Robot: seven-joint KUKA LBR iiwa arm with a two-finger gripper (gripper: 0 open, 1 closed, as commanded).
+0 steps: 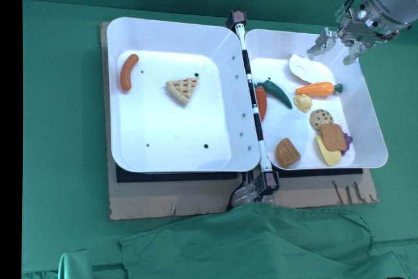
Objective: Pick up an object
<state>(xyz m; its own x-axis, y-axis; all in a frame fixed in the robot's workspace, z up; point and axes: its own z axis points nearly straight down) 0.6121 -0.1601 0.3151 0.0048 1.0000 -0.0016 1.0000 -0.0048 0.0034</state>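
My gripper [336, 51] hangs above the far edge of the right bin [372, 140], open, with nothing between its fingers. Just below it lie a white egg-shaped piece [302, 66] and an orange carrot [317, 89]. Further into that bin are a green pepper [277, 93], a red-orange chili [261, 102] against the divider, a small yellow piece [302, 102], a cookie [321, 118], a brown toast slice [333, 136] on a yellow piece [326, 154], and a waffle [287, 152]. The left bin [130, 147] holds a sausage [128, 71] and a pie slice [183, 89].
A black-and-white striped bar [252, 104] runs between the two bins. Both bins rest on a cardboard sheet [163, 206]. Green cloth [248, 245] lies bunched along the front edge.
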